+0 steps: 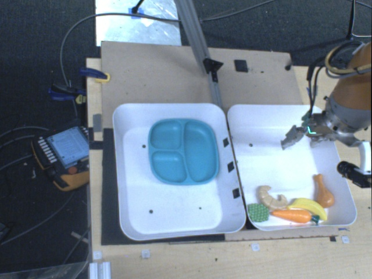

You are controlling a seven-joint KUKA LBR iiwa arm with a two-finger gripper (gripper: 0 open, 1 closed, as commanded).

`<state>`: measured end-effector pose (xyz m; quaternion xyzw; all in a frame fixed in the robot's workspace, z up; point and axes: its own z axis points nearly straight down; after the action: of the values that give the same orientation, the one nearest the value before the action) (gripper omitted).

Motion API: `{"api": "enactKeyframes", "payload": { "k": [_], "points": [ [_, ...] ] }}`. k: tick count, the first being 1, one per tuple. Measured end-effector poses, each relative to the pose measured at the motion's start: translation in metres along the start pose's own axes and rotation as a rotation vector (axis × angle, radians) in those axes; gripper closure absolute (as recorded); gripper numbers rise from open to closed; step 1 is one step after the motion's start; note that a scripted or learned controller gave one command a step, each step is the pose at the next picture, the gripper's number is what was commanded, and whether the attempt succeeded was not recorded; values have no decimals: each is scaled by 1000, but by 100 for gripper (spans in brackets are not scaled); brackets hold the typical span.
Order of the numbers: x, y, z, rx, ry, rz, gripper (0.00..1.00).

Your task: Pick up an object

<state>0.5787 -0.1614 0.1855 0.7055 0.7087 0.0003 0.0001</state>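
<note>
The grey two-finger tool [292, 137] hangs over the bare upper part of the right shallow white bin [256, 118], carrying nothing; whether it is wide or narrow I cannot tell. The likely targets lie huddled in that bin's near corner, toward the view's bottom from the tool: a yellow banana [307, 206] touching an orange carrot [292, 215], both lying roughly across the view, with a tan curved piece [271, 197] and a green knobbly piece [259, 213] beside them. A blue sectioned plate [183, 151] sits in the left bin.
</note>
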Motion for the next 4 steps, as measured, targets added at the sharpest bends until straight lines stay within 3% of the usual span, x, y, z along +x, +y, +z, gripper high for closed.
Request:
{"api": "enactKeyframes", "payload": {
  "k": [1, 2, 3, 4],
  "points": [
    [0, 0, 0, -1, 0, 0, 0],
    [-1, 1, 62, 3, 0, 3, 0],
    [-1, 3, 99, -5, -1, 4, 0],
    [-1, 5, 86, -12, -2, 4, 100]
  ]
}}
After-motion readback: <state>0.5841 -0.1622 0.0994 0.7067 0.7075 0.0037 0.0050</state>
